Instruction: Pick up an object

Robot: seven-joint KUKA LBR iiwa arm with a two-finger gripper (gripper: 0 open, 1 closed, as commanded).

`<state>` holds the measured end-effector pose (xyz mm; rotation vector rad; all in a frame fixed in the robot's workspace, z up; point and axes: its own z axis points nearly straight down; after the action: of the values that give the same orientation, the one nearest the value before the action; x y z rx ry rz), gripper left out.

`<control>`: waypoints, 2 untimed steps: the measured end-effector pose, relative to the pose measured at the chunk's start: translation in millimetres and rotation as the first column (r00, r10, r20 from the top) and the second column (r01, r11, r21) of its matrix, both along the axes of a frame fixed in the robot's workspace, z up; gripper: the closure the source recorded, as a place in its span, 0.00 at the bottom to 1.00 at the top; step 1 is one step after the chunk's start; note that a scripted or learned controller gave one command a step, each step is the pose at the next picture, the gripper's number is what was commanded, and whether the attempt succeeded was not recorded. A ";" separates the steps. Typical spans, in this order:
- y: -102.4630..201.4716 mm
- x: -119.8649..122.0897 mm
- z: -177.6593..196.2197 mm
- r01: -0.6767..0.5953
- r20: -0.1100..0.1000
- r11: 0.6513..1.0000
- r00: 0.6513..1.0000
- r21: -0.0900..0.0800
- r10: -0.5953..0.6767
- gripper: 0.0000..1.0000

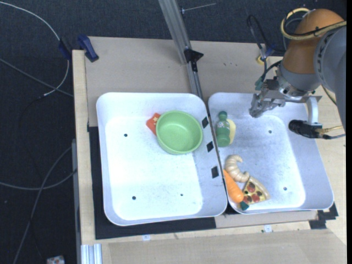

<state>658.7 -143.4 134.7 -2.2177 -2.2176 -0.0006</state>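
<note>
Claw (pixel 257 111), finger state impossible to tell, over right bin (pixel 308 164) back edge. Nearest: one green bottle (pixel 222 128), left of claw, apart. Front corner: one croissant (pixel 237 167), carrot (pixel 232 188), pizza slice (pixel 254 192). Left bin (pixel 126 169): one green bowl (pixel 179 132).

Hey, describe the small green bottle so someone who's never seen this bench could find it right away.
Start at the right-hand shallow white bin. Along its left wall, near the far end, stands the small green plastic bottle, touching a pale yellow object. The toy croissant, carrot and pizza slice lie nearer the camera; none is green.
</note>
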 end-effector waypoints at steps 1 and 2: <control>-0.3 -7.7 61.3 0.001 0.012 1.000 1.000 -0.004 -0.001 1.00; 1.6 -12.7 111.7 -0.001 0.013 1.000 1.000 -0.004 0.001 1.00</control>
<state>646.0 -141.8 246.4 -2.2252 -2.2271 -0.0101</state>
